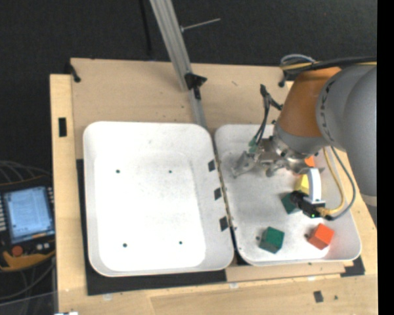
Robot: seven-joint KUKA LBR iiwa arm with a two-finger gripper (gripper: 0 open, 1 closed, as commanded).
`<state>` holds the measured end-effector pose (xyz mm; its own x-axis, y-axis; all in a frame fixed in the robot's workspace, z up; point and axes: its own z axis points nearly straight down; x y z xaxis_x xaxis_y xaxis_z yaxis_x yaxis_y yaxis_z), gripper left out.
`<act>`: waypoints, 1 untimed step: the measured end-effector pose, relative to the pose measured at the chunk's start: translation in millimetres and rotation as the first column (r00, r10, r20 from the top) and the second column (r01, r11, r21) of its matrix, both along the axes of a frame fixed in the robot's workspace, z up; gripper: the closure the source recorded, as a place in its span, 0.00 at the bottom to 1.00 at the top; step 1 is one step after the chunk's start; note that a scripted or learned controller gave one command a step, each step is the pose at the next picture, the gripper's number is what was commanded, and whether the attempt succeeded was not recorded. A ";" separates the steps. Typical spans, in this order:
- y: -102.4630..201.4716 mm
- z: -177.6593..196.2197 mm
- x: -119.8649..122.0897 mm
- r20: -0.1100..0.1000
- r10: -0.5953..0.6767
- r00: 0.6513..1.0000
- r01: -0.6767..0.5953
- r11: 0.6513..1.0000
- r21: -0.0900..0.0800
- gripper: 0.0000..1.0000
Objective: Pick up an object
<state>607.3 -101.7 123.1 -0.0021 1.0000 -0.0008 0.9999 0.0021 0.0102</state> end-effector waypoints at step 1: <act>-0.5 6.2 -1.7 -0.006 -0.008 1.000 0.008 1.000 0.003 1.00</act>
